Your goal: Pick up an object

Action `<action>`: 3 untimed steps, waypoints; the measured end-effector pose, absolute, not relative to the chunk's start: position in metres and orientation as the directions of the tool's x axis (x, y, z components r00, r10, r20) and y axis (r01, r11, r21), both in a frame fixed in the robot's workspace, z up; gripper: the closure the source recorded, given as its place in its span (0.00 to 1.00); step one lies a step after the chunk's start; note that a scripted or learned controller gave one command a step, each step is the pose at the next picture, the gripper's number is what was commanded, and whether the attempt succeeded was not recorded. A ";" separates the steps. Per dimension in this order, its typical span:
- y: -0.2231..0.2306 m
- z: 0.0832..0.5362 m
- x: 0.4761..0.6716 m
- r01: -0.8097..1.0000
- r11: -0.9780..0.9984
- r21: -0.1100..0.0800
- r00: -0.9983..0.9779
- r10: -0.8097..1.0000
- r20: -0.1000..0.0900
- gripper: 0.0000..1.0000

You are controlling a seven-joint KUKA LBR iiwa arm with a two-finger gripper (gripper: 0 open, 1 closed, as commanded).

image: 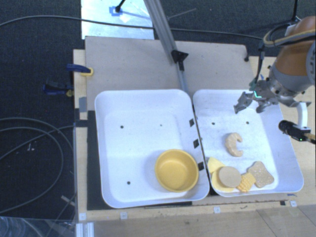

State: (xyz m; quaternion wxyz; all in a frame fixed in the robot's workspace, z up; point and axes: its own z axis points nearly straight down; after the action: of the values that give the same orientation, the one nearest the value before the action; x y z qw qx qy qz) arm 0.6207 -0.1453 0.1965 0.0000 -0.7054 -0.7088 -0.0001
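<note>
My gripper hangs over the upper part of the right bin, fingers spread open with nothing between them. Below it, in the middle of that bin, lies a tan croissant-shaped piece. At the bin's front edge sit a yellow wedge, a round tan cookie, a yellow waffle piece and a slice of toast, crowded together. The gripper is well above and apart from all of them.
A yellow bowl stands at the front right of the left bin. A metal pole slants down to the ridge between the bins. Blue and yellow clamps grip the bench's left edge.
</note>
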 end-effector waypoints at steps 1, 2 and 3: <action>-0.145 0.197 0.621 1.000 0.005 0.000 -0.005 1.000 0.000 0.00; -0.142 0.155 0.620 1.000 0.003 -0.002 -0.003 1.000 0.000 0.00; -0.149 0.097 0.626 1.000 0.001 -0.003 -0.001 1.000 0.000 0.00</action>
State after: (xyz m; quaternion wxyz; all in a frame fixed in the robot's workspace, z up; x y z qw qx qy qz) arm 0.6255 -0.1491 0.0974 0.0011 -0.7067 -0.7075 0.0012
